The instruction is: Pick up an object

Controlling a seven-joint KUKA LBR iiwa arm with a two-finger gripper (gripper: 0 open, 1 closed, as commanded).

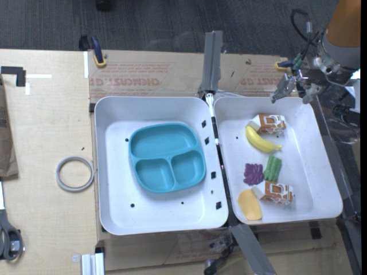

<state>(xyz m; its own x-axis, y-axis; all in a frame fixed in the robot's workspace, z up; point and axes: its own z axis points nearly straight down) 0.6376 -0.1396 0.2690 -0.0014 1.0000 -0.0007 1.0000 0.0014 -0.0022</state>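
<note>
My gripper [296,91] hangs over the far edge of the right bin [324,153], fingers spread apart and nothing between them. Below it in that bin lie a small orange-and-white carton [271,123], a yellow banana [262,140], a purple grape bunch [253,173], a green vegetable piece [272,168], a second carton [278,193] and a pale yellow wedge [249,205]. The nearest carton sits a little toward the camera and left of the gripper.
The left bin [112,171] holds a blue three-compartment tray [167,156]. A grey ring [75,173] lies on the bench to the left, with scissors [8,239] at the lower left corner. A grey post [212,62] stands between the bins at the back.
</note>
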